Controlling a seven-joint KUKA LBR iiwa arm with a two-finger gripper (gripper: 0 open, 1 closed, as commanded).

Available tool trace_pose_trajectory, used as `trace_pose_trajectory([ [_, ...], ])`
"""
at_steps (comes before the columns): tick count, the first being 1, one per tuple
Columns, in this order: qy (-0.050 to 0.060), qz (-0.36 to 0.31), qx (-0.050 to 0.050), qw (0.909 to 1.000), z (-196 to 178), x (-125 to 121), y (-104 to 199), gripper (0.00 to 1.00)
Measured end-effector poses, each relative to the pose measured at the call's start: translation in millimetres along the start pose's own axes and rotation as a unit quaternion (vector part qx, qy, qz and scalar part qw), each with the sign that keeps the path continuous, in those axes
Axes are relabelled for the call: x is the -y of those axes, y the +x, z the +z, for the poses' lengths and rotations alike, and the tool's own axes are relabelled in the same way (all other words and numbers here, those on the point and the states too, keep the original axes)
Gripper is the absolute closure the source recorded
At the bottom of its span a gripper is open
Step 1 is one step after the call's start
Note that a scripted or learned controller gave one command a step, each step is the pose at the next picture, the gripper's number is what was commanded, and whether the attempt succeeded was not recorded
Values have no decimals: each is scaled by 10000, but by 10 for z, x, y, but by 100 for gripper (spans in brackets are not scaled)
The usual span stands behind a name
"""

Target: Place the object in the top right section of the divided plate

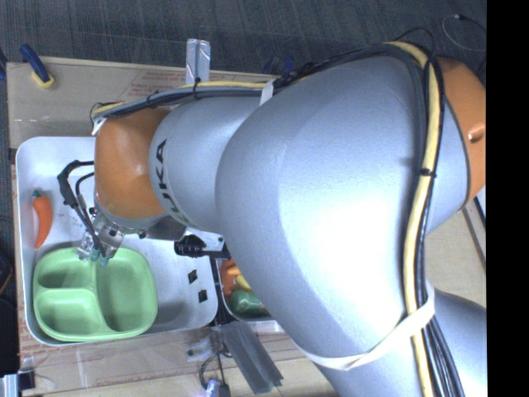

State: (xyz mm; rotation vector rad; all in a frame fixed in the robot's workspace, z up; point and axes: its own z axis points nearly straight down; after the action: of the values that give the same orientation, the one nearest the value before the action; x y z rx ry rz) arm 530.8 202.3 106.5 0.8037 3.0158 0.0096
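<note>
So here's the count as we see it: two white bins, with the left bin (25, 160) mostly in the open and the right bin (225, 308) almost fully buried under the arm (331, 188). One green divided plate (93, 294) sits in the near end of the left bin, and we count three sections in it: two small ones on the left, one big one on the right. One carrot (41, 219) lies along the bin's left wall, just beyond the plate's far left corner, and it isn't touching the plate. There are also some orange and green bits (238, 292) peeking out from under the arm in the right bin; we can't tell what they are or how many.

The gripper (97, 251) hangs right over the plate's far rim, about where the divider meets the edge. Something small and teal shows at its tip, but we honestly can't tell whether that's a held item or part of the gripper, and we can't tell how the gripper is set either. The carrot lies left of the gripper and slightly farther back, near it but clearly apart.
</note>
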Motion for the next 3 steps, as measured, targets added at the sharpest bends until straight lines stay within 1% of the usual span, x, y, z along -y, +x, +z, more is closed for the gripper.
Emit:
trace_pose_trajectory([
  [1,42,-1275,-79,9918,130,18,295,100],
  [2,34,-1211,-72,9926,-580,564,-144,100],
  [3,16,-1957,-64,9806,116,1114,-40,100],
])
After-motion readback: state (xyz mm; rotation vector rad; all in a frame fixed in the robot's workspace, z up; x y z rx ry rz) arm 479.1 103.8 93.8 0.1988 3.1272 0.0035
